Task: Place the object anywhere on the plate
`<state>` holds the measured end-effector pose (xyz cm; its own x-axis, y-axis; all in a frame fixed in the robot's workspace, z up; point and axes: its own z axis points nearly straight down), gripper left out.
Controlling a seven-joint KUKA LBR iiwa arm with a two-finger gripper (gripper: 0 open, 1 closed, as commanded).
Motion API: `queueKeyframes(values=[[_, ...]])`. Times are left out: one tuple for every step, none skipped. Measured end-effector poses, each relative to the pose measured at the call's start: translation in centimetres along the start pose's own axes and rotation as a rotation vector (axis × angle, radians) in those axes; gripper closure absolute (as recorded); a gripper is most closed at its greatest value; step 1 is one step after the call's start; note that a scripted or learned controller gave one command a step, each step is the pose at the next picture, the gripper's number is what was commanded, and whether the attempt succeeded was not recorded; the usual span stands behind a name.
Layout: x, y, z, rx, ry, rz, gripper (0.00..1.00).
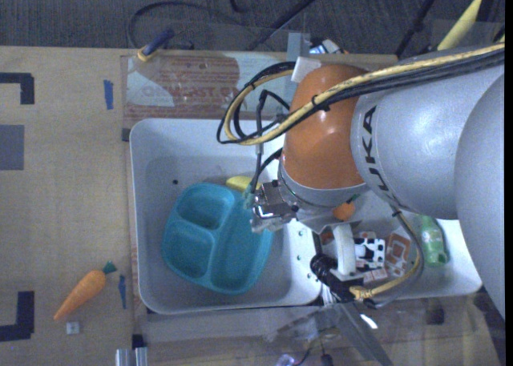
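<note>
Pale wooden tabletop (64,196) carries two white bins (148,220); the blue divided plate (212,236) sits in the left one. Something yellow (238,183) peeks out at its one o'clock, possibly the object. The gripper's state I cannot tell beneath the arm (385,140). Risk: a blind release missing the plate.

A light wooden bench (64,220) is seen from above. Two white bins are set on it side by side. The left bin (148,164) is seen well, and the right bin (461,272) is mostly covered by the arm. A toy carrot (80,294) is laid on the bare wood near the left bin's bottom left corner, apart from it. Black corner marks (20,86) and small blue tape bits (108,94) are stuck on the bench's left part.
</note>
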<state>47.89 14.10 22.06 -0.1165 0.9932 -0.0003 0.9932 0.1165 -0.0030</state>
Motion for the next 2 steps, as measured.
queueKeyframes(values=[[6.5, 2.2, 1.7, -0.003, 0.000, 0.029, 1.00], [1.9, 1.4, 1.0, 0.001, 0.000, -0.006, 1.00]])
